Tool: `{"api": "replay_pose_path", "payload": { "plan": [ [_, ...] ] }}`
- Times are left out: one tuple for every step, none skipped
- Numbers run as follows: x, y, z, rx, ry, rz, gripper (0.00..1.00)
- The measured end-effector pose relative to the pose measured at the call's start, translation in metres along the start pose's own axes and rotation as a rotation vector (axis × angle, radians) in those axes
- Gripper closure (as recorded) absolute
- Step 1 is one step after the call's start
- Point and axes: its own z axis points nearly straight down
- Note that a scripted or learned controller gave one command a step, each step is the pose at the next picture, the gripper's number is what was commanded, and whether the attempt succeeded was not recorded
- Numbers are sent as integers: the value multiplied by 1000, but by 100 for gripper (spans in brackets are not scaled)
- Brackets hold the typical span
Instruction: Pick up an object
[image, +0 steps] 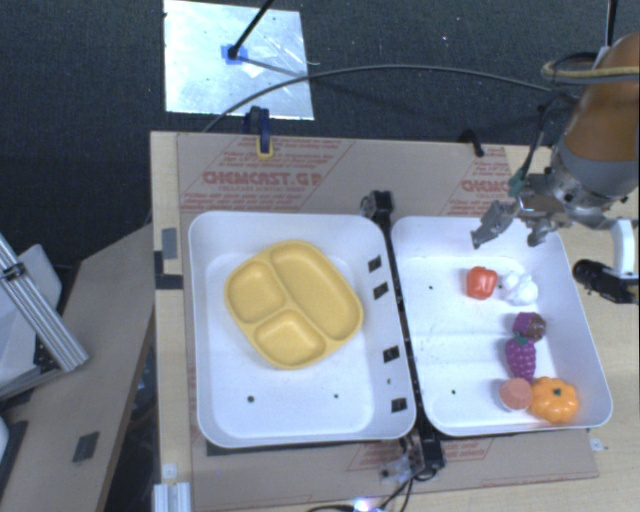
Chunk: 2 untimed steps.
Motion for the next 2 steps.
{"api": "replay_pose_path", "payload": {
  "plan": [
    [0,2,-5,-9,-1,-2,0],
    [-3,6,56,-5,-1,0,0]
  ]
}}
